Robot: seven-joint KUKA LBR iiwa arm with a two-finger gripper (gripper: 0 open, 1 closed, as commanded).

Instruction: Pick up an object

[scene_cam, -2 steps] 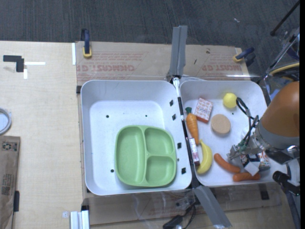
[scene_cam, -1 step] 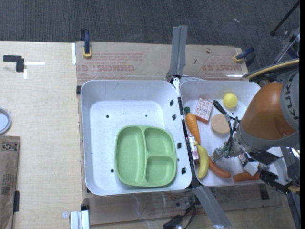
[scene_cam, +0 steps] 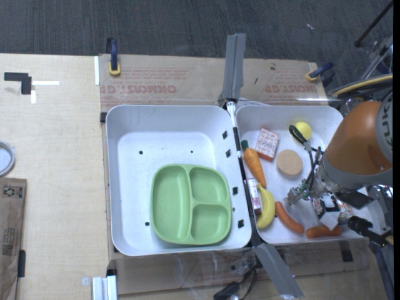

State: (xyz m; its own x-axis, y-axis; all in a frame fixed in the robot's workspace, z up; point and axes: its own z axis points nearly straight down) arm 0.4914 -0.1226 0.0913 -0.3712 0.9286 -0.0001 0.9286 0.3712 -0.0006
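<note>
My gripper hangs low in the right bin, under the orange-banded wrist. It is just right of a red sausage and below a tan round disc. A second red sausage lies near the bin's front edge, below the gripper. A banana and an orange carrot lie along the bin's left side. Toward the back sit a pink box and a yellow round piece with a dark handle. The arm hides the bin's right part.
The left bin holds a green divided plate. A small wrapped bar lies by the divider between the bins. Clamps sit on the cardboard behind the bins. A tape roll lies at the bench's far left.
</note>
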